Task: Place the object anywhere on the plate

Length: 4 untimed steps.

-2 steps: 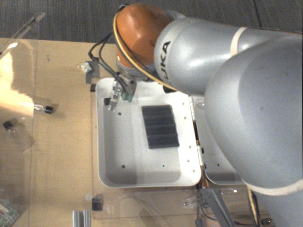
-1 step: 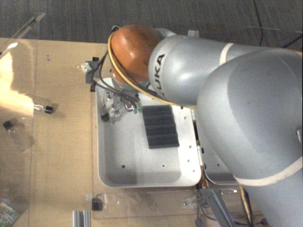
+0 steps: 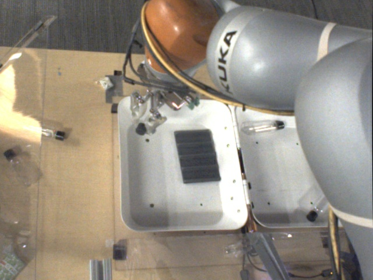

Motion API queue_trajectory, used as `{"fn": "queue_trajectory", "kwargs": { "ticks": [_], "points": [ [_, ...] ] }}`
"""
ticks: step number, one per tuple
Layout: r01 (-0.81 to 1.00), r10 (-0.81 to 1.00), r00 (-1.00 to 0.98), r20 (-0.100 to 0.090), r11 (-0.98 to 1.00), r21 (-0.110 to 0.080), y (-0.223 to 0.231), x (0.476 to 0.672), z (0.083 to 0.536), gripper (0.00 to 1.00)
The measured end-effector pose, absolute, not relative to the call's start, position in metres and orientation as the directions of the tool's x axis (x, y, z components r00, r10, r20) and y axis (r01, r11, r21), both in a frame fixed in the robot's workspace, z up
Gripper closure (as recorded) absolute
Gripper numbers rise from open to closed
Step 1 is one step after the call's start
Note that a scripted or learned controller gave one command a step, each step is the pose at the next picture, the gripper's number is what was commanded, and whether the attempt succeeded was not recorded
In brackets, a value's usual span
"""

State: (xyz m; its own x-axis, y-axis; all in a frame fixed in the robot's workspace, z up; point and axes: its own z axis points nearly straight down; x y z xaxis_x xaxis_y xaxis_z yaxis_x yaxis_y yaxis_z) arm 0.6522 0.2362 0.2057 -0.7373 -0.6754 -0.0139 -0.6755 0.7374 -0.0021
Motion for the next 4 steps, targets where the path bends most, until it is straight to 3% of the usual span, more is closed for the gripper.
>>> {"fn": "queue_trajectory", "kwargs": {
  "ticks": [1, 2, 3, 4],
  "points": [
    [-0.91, -0.91, -0.415, -0.01, 0.415, -0.004, 0.217, 0.67, 0.164, 1.0],
    [-0.993, -0.993, 0.116, -0.007, -0.115, -0.006, 0.222, 0.669, 0.14, 1.0],
    [-0.884, -0.884, 0.467, -0.005, -0.467, -0.007, 0.234, 0.669, 0.158, 1.0],
    [-0.655, -0.655, 0.755, -0.003, -0.755, -0.006, 0.236, 0.668, 0.166, 1.0]
  ]
}}
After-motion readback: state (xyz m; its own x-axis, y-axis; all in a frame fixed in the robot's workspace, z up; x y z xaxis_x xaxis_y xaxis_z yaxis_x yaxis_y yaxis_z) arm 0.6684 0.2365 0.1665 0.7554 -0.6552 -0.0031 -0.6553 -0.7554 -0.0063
